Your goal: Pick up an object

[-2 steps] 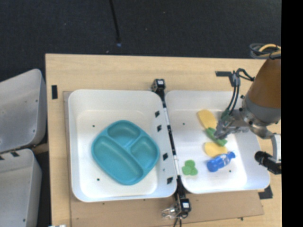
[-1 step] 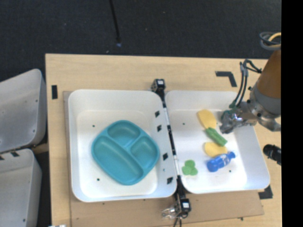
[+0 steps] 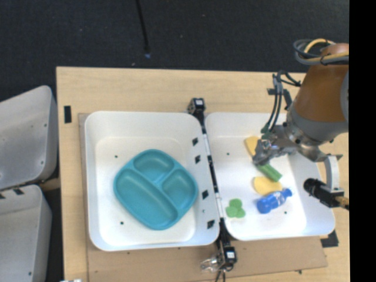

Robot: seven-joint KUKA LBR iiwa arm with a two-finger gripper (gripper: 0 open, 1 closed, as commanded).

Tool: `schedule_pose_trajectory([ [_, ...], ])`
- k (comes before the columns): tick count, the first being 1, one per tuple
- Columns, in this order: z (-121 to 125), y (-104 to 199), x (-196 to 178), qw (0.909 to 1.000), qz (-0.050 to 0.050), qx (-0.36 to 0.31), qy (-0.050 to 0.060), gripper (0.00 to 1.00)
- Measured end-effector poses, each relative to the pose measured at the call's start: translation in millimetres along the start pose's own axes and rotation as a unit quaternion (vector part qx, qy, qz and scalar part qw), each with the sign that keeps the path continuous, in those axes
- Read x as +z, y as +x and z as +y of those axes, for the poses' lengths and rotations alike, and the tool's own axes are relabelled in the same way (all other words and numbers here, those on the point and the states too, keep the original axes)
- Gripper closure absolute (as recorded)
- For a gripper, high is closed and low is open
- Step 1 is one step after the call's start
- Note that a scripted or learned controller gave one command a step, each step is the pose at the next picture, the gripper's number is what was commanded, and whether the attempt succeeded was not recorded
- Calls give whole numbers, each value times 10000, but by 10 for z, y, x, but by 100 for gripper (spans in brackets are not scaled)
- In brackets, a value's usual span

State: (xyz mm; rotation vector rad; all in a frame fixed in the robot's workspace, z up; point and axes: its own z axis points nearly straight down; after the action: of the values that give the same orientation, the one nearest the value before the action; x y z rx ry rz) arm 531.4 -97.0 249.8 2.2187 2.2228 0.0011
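Dark carpet lies beyond the far edge of the wooden bench (image 3: pixel 147 87), and two white bins sit side by side on that bench, their inner walls touching along a seam fitted with small black clips.

Nearest the front edge, in the right bin (image 3: pixel 229 134), a small green piece (image 3: pixel 235 208) lies by the front left corner, close to the seam. Just to its right is a blue bottle (image 3: pixel 273 201), lying on its side and angled toward the far right. A yellow piece (image 3: pixel 265 185) sits just behind the bottle, touching or nearly touching it. Behind that, a green block (image 3: pixel 271 172) lies tilted, and farther back a second yellow piece (image 3: pixel 252 145) rests near the middle of the bin.

The left bin (image 3: pixel 97 216) carries one thing, a teal tray (image 3: pixel 154 188) with three compartments, lying flat and turned at a slant in the middle of the floor.

My arm (image 3: pixel 320 104) comes in over the right bin's right side. My fingers (image 3: pixel 264 153) hang low between the far yellow piece and the green block, right above the block's far end. From this angle I cannot tell how wide they stand, nor whether they touch anything.
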Motion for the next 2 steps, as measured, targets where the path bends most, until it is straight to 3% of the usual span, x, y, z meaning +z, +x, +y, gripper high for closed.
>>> schedule_pose_trajectory([
  [2, 373, 909, 15, 10000, -7, 6, -3, 100],
])
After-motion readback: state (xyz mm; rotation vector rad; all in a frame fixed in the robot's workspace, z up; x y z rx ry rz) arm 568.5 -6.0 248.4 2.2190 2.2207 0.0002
